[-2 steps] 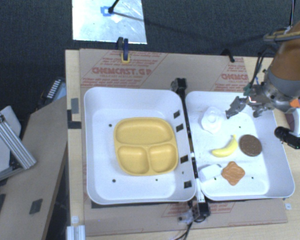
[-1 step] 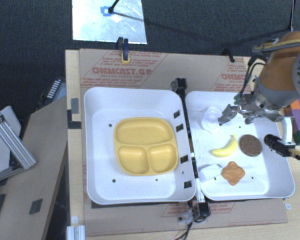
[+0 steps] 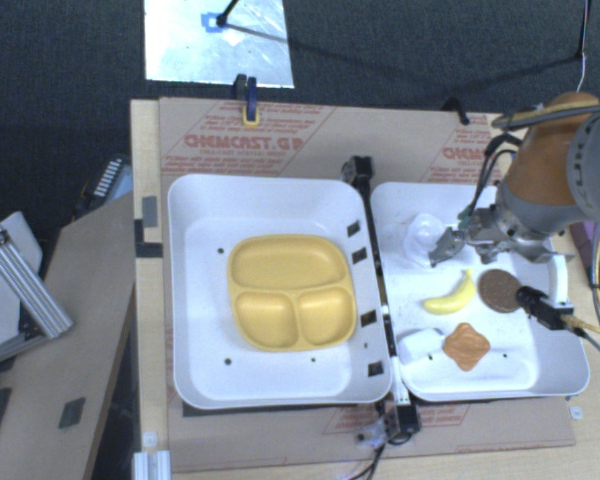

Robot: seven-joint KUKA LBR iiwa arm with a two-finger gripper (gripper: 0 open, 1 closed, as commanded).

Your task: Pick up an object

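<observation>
The brown board beneath the bins carries red printed lettering reading "CHEMCAST GP" at its upper left. A second red imprint (upper right, partly covered) is too small to read reliably.

The grey arm reached in from the right edge of the view, and its orange band sat just above the wrist. The wrist was bent down and pointed to the left. The gripper hung low over the right bin, near that bin's far left corner, tilted toward the left.
</observation>
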